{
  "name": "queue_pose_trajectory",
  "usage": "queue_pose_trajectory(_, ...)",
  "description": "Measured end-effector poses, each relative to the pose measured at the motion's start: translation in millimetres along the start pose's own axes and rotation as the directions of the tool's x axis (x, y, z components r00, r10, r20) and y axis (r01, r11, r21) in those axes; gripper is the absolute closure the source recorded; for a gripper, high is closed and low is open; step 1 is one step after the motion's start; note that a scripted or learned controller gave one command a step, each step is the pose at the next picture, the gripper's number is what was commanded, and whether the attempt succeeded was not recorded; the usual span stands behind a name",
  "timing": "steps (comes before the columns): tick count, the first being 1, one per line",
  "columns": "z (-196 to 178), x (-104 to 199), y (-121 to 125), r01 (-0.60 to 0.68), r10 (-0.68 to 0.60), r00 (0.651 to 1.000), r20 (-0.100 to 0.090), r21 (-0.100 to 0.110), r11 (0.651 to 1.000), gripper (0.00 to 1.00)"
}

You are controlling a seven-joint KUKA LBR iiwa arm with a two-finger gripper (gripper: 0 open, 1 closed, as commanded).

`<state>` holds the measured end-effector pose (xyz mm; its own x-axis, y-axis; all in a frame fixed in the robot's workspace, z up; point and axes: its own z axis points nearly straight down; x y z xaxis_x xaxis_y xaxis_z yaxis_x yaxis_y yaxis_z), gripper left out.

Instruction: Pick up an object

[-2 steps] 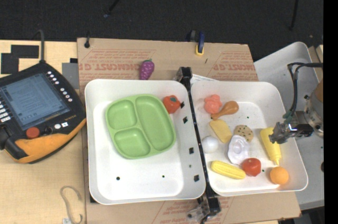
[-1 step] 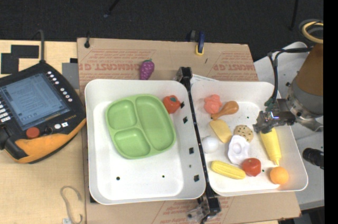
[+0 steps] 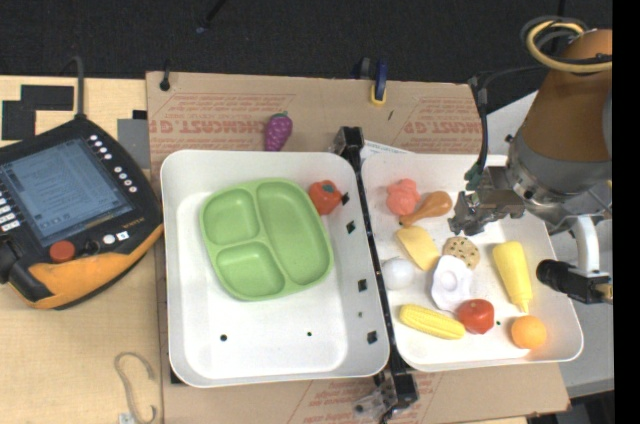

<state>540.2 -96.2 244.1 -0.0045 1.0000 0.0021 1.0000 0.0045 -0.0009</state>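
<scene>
Above the right bin [image 3: 570, 337], tool [image 3: 478, 212] state unclear; crowded toys beside cookie [image 3: 460, 249] risk a deflected grasp.

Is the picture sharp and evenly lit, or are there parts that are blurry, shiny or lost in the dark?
In the camera view the light is soft and even across both bins, with a faint shadow under the green plate; the white bin walls show slight glare; the toy foods such as the corn look a bit soft; the claw is dark and its detail muddy; the black backdrop swallows the cables.
</scene>
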Motion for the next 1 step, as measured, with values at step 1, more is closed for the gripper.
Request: queue_pose_trajectory(1, 19.0, 42.3, 26.5, -0.001, 0.001, 1.000, 0.001, 0.002, 1.000, 1.00)
